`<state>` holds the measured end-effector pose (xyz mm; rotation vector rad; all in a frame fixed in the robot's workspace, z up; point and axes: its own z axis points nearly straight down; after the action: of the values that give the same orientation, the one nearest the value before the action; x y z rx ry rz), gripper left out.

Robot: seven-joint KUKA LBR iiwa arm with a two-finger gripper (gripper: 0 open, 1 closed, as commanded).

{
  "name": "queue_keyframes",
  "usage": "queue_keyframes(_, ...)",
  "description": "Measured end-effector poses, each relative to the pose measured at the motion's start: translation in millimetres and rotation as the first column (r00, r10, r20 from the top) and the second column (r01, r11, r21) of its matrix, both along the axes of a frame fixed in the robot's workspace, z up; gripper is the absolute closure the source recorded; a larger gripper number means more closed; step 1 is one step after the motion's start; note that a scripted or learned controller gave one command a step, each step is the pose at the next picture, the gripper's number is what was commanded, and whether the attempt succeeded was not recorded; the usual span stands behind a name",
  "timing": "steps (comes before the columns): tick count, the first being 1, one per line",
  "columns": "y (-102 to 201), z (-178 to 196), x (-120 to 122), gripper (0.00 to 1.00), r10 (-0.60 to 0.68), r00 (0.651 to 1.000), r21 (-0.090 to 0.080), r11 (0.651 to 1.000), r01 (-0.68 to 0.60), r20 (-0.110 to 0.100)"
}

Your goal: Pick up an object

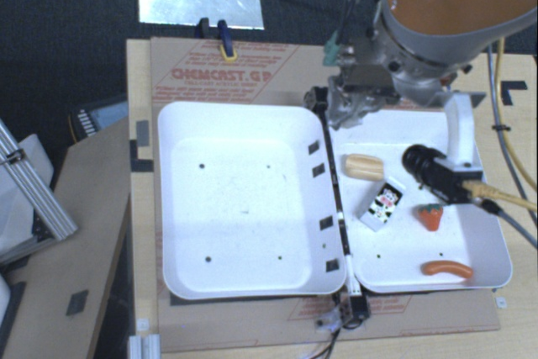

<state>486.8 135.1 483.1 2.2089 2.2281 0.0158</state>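
My claw (344, 114) hangs over the right bin (402, 250), at the corner beside the edge it shares with the other bin. I cannot tell whether the claw is wide or narrow, and I see nothing held in it.

Nearest to it lies a pale tan roll (364, 167) on the bin floor, on its side, close by but apart from my claw. Just past the roll, a little farther out, sits a small white box with black marks (382, 206), tilted, near the roll though I cannot tell if they touch. Farther off to the side is a small red piece with a green top (431, 217), apart from the box. Farthest from my claw in this bin is an orange sausage-shaped piece (447, 269), lying flat near the bin's rim.

Across the shared edge from my claw is the left bin (172, 181), white and shallow like the first. Both bins rest on a cardboard sheet with red print (252, 67) on the bench (138, 88).
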Motion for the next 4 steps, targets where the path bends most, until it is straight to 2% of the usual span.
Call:
queue_keyframes(1,-7.1,-23.9,92.1,1.00,-0.009,1.000,-0.006,1.000,0.009,-0.008)
queue_keyframes(2,-17.1,-90.7,30.9,1.00,-0.009,1.000,-0.006,1.000,0.009,-0.017)
queue_keyframes(3,-66.9,-83.1,-1.1,1.00,-0.012,1.000,-0.004,1.000,0.012,-0.008)
queue_keyframes(4,-26.3,-10.9,0.2,1.00,-0.001,1.000,-0.001,1.000,0.001,0.000)
